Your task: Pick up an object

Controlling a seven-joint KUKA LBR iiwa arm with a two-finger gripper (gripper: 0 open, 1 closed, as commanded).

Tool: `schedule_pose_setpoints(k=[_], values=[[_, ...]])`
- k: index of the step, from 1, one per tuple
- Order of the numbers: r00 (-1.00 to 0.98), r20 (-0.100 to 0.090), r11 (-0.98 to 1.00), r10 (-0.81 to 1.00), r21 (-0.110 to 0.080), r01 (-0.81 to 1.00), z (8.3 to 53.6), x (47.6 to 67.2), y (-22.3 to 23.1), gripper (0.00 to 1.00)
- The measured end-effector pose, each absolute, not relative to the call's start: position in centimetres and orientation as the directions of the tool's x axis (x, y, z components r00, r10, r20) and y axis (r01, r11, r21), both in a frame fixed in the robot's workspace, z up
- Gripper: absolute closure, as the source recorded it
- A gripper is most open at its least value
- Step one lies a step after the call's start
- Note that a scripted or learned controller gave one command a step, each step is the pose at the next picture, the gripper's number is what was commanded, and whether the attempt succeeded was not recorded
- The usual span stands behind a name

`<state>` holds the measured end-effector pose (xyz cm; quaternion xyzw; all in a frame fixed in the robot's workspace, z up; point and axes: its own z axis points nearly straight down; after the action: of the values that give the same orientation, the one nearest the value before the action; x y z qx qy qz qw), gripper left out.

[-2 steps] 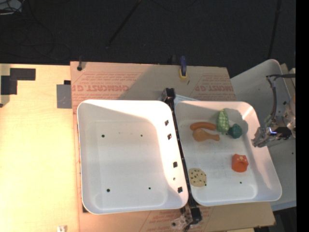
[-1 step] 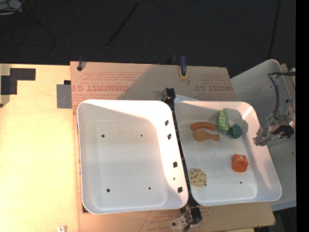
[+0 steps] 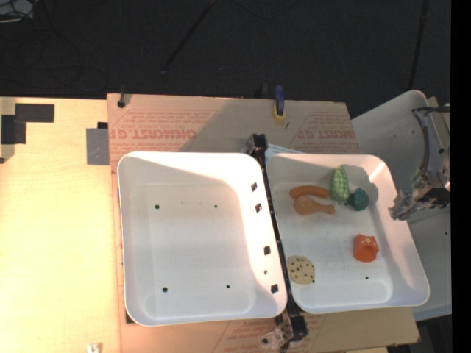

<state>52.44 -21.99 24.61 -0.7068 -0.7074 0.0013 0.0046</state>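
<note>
Toys within reach, nothing taken yet

Gripper (image 3: 409, 204) hangs at the outer rim of the right bin (image 3: 401, 289), and nothing sits between its fingers. How wide it stands cannot be told, since it reads as a thin dark tangle against the pale bench.

Nearest to it, just inward, lies a teal ball (image 3: 358, 199) touching a green knobbly toy (image 3: 340, 184). Both look light. The ball would likely roll off a pinch, and the pair is crowded. Further inward lie two orange pieces, a long one (image 3: 310, 192) and a drumstick-shaped one (image 3: 314, 207), close together and low, so the fingers would need to straddle a narrow middle. Below the gripper and slightly inward, a red block (image 3: 366, 247) stands alone. It seems the stiffest and easiest, taken across its flat sides. Farthest, by the divider, a flat speckled cookie (image 3: 300, 269) offers little height to grasp.

The left bin (image 3: 132, 197) lies well beyond. The arm is cut off at the edge, and the materials are too small to judge.
</note>
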Motion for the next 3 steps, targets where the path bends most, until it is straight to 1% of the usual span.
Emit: schedule_pose_setpoints(k=[3], values=[[-0.008,0.005,0.008,1.000,-0.009,1.000,27.4,52.4,-22.4,1.00]])
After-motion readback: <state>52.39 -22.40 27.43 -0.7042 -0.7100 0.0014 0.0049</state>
